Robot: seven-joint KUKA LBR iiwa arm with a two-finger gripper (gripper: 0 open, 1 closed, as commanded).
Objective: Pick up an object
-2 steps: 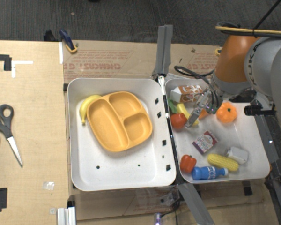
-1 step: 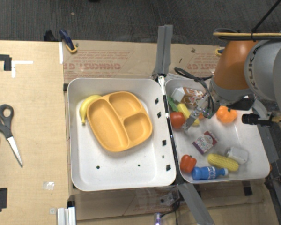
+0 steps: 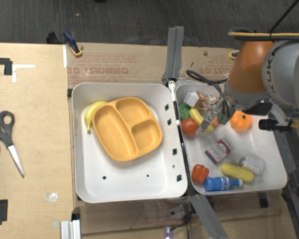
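Observation:
My gripper (image 3: 212, 117) hangs low in the right bin (image 3: 261, 143), at its upper left part, below the arm's orange band. It is over a cluster of small toys: a red tomato (image 3: 188, 127), a yellow-green piece (image 3: 196, 115), a green piece (image 3: 183, 110), a white block (image 3: 191, 99) and a brown packet (image 3: 204, 102). An orange pumpkin (image 3: 241, 121) lies just right of the gripper. Whether the gripper touches any of them is not visible.
The right bin's front holds a maroon packet (image 3: 218, 151), a red pepper (image 3: 200, 174), a corn cob (image 3: 237, 172), a blue bottle (image 3: 222, 183) and a grey piece (image 3: 252, 164). The left bin (image 3: 129, 183) holds a yellow divided plate (image 3: 127, 127) and a banana (image 3: 93, 112). Scissors (image 3: 9, 138) lie on the bench.

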